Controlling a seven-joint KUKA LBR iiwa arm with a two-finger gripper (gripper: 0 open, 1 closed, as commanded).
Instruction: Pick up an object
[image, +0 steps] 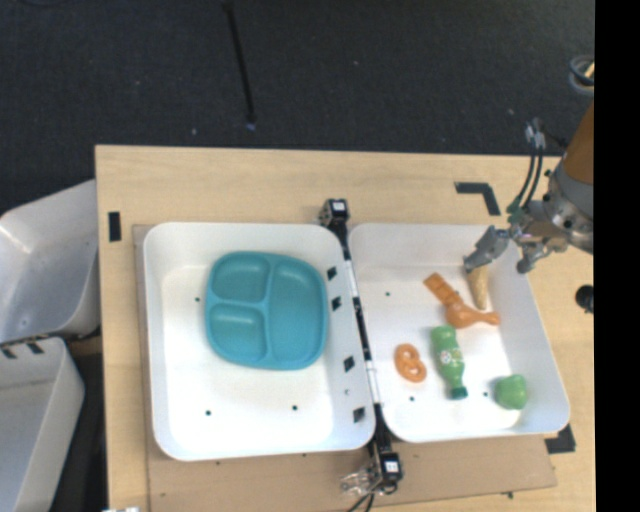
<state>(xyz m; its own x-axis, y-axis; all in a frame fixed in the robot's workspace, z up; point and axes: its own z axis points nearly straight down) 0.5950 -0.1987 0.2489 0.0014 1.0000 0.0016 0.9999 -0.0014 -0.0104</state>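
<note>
The hand hangs over the far right part of the right bin, its two fingers spread apart with nothing between them. Just near of it lie a tan stick and an orange curved piece, touching each other. Further toward the near edge sit an orange pretzel, a green bottle and a green lump. The left bin on the table holds a teal divided plate.

The gripper hangs open above the right bin; just below it lies a beige stick, an orange piece beside that.
</note>
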